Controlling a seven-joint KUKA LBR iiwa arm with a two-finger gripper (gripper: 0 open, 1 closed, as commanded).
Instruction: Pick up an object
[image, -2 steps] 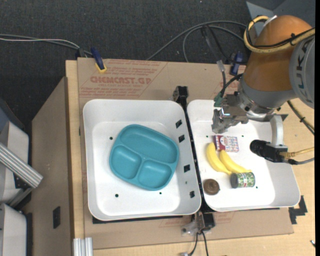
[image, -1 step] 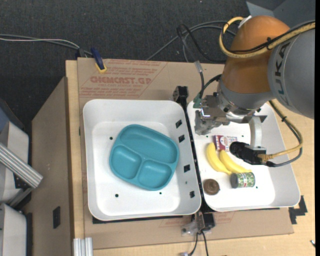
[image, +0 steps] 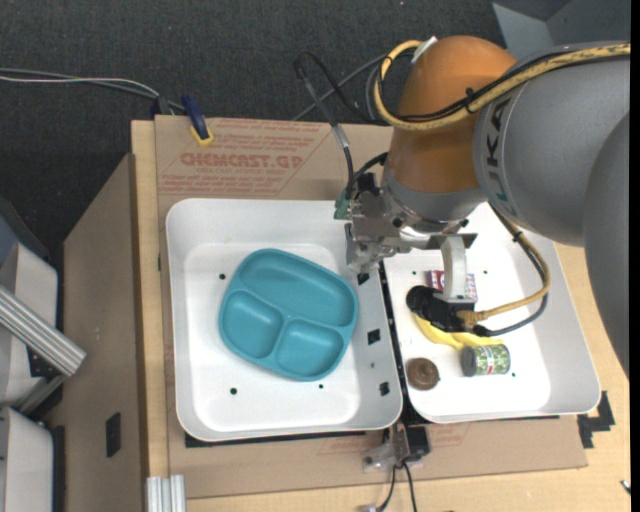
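Closely — tool (image: 362, 260) beside teal tray (image: 288, 312) rim

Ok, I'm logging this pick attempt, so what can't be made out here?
Camera view:
gripper: mostly under the arm; whether it holds anything is hidden.
right bin: its far corner is covered by the arm.
small can: label too small to read.
brown disc: too small to identify.

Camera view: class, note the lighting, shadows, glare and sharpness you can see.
Camera view: the light is soft and even; the teal divided plastic plate casts only a faint shadow on the left white bin; a mild sheen sits on the arm's orange band; plate edges and the cardboard's red print look sharp.
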